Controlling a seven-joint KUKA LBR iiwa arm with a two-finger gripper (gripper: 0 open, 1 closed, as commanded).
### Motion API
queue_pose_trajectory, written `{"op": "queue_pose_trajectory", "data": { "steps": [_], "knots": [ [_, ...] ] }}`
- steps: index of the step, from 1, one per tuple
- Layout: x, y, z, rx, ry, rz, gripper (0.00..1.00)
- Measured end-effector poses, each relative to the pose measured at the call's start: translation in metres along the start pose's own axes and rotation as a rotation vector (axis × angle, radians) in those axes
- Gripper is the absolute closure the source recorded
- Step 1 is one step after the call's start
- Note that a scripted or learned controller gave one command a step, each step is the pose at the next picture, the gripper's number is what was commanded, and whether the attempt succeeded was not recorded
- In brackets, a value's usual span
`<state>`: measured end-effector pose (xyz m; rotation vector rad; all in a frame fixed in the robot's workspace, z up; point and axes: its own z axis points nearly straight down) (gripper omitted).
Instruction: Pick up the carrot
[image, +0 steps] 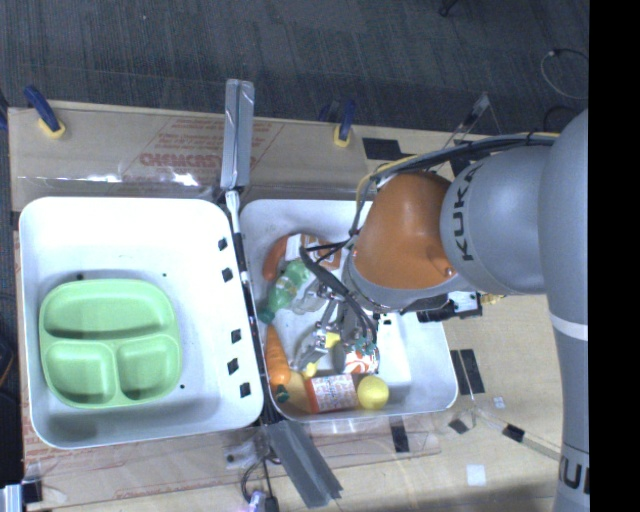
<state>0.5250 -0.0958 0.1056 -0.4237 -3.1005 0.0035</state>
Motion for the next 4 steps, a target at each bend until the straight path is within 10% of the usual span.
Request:
{"op": "queue_pose_trajectory", "data": {
  "steps": [1, 2, 3, 4],
  "knots": [
    [0.0, 0.001, -0.008, 0.001, 0.004, -0.001, 1.0],
    [0.001, 0.001, -0.008, 0.001, 0.004, -0.002, 0.0],
    [-0.022, 0.013, 0.015, -0.002, -0.008, -0.264, 0.0],
    [-0.021, 0.014, 0.007, -0.002, -0.006, -0.266, 1.0]
  ]
}}
